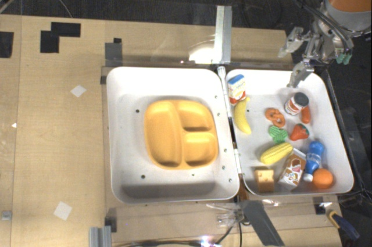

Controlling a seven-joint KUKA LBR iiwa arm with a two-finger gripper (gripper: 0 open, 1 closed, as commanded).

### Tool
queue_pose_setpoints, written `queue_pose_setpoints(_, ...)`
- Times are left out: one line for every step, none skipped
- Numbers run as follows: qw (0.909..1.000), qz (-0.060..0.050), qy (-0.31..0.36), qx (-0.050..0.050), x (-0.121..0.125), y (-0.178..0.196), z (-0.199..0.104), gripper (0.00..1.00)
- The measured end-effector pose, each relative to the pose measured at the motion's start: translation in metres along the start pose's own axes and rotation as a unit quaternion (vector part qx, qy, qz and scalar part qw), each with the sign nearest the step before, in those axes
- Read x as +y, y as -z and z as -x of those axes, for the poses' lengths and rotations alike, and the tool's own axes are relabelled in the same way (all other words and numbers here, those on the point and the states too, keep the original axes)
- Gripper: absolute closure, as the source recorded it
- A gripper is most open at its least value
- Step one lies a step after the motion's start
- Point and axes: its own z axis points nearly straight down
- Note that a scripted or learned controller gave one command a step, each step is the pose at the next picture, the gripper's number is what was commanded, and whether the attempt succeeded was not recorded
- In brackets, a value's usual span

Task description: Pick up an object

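The gripper [297, 78] hangs above the right bin [336, 124], near the little can [296, 104], maybe to grab it, though whether it has a toy cannot be told.

Right bin [343, 141] packed: banana [242, 117] upright along the left wall under a small carton [236, 88], a can [296, 104] near the top, pretzel [275, 117], strawberry [299, 132], corn [275, 153] lying slantwise, blue bottle [314, 156], orange [322, 178] in the bottom corner.
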Motion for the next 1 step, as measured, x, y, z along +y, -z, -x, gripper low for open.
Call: queue_pose_setpoints(0.9956, 0.000, -0.094, 0.003, -0.0504, -0.0882, 0.0045, 0.00)
